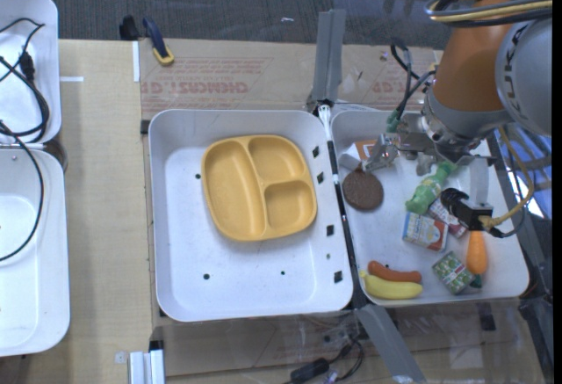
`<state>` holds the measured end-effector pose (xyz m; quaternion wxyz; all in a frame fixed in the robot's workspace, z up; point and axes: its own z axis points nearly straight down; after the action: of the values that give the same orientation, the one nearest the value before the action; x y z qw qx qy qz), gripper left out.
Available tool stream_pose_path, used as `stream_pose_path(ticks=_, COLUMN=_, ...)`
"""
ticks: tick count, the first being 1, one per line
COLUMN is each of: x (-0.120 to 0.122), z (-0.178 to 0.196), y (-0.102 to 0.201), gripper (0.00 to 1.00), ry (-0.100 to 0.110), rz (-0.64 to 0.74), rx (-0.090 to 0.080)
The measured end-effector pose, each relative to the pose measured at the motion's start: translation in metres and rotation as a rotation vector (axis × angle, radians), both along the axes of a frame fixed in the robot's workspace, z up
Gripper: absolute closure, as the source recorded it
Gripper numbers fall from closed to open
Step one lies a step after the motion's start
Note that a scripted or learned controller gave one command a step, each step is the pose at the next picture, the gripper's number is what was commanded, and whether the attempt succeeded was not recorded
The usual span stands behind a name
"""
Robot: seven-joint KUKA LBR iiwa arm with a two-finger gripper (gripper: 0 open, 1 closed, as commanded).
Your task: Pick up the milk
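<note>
Milk (425,230): small white carton, lying tilted, right bin, among toy foods.

The arm (492,48) hides the right bin's (518,281) far corner and runs off the right edge; the end effector's (413,154) fingertips are too cluttered to read.

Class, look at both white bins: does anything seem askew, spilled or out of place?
Nothing is spilled or broken. The toy food lies jumbled in the right white bin: the small milk carton tilted, the green bottle on its side. The yellow divided plate sits slightly askew in the left white bin.
</note>
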<state>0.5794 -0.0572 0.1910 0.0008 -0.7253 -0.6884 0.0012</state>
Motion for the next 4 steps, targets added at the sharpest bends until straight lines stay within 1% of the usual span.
stream_pose_path(ticks=1, x=0.046, z=-0.046, y=-0.037, gripper=0.0, ry=0.0, rz=-0.005, rx=-0.001)
stream_pose_path(ticks=2, x=0.058, z=0.001, y=-0.004, gripper=0.0, ry=-0.003, rz=-0.028, rx=-0.001)
stream_pose_path(ticks=3, x=0.083, z=-0.078, y=-0.05, gripper=0.0, ry=-0.014, rz=0.091, rx=0.0)
stream_pose_path(ticks=4, x=0.086, z=-0.066, y=-0.052, gripper=1.0, ry=-0.025, rz=0.091, rx=-0.005)
